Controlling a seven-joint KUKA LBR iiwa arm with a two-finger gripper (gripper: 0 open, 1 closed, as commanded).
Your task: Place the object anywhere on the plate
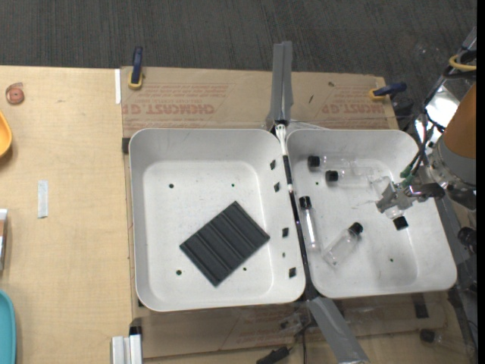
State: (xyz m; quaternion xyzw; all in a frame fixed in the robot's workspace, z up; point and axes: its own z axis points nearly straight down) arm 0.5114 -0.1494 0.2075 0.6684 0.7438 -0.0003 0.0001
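A dark grey ribbed plate (225, 243) lies flat and turned at an angle in the left bin (151, 203). Several clear vials with black caps lie in the right bin (424, 271). One vial (341, 245) is near the bin's middle, another (308, 222) lies along its left wall, and a few (333, 173) sit toward the back. My gripper (392, 201) hangs low over the right side of this bin, beside a small black-capped piece (400, 221). I see nothing clearly held in it.
The divider wall (292, 203) between the two bins stands between the gripper and the plate. Cardboard (197, 97) lies behind the bins with clamps at its corners. A wooden table (61, 203) with small items sits to the left.
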